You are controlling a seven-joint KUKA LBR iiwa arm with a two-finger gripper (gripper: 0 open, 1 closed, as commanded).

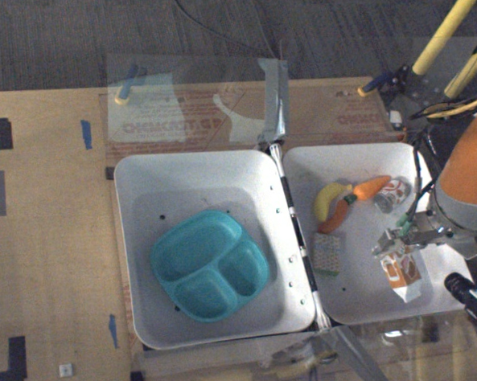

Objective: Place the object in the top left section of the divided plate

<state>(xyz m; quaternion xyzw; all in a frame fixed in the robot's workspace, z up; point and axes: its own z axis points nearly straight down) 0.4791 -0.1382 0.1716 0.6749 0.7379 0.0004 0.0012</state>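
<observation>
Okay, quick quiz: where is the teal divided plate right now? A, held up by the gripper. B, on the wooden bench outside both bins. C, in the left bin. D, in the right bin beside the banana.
C: the teal divided plate lies on the floor of the left bin, while the banana lies in the right bin.

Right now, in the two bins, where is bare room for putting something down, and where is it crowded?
Left bin: bare floor borders the teal divided plate on all sides, widest toward the far wall. Right bin: crowded. Banana, carrot, can, mesh pad and carton lie there, with the end effector among them. Its near-left corner has some room.
</observation>
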